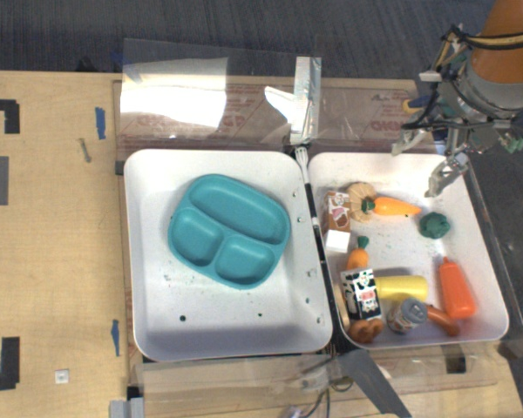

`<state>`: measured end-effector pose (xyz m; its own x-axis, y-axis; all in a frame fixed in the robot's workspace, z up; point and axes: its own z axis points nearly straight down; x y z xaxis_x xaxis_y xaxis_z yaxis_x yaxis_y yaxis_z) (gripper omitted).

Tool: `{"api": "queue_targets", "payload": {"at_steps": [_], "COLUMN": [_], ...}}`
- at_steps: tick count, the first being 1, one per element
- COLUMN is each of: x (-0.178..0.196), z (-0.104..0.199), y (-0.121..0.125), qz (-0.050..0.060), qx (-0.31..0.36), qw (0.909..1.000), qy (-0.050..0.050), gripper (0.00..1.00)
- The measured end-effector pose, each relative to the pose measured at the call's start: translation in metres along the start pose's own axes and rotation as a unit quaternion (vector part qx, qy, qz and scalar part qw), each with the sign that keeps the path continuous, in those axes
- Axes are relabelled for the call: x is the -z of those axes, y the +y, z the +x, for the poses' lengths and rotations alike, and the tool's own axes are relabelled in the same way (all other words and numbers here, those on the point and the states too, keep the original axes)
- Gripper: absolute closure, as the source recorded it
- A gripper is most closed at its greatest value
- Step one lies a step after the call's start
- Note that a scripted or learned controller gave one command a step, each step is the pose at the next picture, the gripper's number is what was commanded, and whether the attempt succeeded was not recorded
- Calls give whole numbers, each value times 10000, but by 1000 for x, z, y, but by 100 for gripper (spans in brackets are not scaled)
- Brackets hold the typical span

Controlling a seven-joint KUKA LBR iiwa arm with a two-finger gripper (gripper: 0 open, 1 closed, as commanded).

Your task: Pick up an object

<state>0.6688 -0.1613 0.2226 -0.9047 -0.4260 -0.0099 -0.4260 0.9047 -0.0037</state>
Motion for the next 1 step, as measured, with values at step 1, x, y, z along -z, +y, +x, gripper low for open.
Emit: {"api": "queue_targets", "payload": {"at_steps": [1], "x": [-121], "z": [-7], "y": [13], "qz": [16], "qx": [308], "qw": [9995], "qy": [-25], "gripper": [0]}}
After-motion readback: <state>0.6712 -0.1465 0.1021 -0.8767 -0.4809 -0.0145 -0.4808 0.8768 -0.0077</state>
